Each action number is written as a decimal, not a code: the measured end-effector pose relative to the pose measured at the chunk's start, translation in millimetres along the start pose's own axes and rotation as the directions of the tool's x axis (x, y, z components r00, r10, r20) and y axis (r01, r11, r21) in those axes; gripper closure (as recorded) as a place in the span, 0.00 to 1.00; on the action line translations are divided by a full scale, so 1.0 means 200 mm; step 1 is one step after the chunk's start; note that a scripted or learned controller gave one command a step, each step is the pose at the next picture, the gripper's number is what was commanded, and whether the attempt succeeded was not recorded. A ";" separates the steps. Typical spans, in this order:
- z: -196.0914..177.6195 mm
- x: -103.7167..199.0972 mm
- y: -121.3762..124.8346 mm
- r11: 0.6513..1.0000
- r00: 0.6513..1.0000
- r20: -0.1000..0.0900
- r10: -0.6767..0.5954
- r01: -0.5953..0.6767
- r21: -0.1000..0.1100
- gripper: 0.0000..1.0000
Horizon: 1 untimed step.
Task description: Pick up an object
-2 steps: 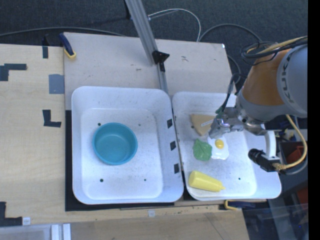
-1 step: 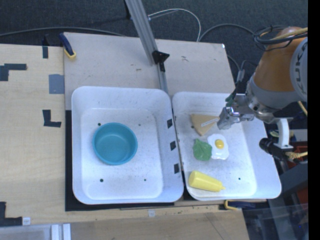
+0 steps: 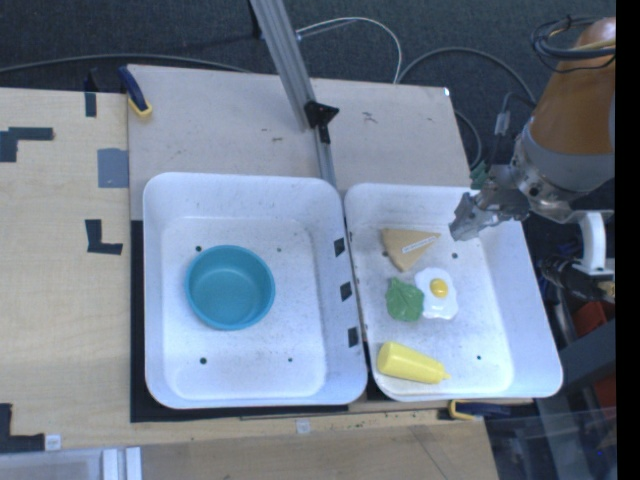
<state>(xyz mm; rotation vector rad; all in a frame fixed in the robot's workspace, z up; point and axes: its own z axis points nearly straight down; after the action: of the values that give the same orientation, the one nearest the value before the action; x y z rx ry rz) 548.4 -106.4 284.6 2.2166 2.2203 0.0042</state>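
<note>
In the right bin lie a tan wedge of toy bread, a green leafy toy, a fried egg toy and a yellow corn-like toy. The green toy and the egg touch each other. My gripper hangs over the bin's upper right part, just right of the tan wedge, with nothing visibly between its fingers. The grey arm with its orange band comes in from the right.
A blue bowl sits in the left bin. A slanted metal pole crosses the bench above the bins. Cables lie along the far bench edge, and a yellow-blue clamp sits at the bench's upper left.
</note>
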 end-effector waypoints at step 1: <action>0.00 0.27 0.10 1.000 1.000 -0.002 -0.005 0.005 0.005 1.00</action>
<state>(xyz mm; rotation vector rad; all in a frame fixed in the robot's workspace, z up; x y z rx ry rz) 567.9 -52.8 284.4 2.2146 2.2294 0.0009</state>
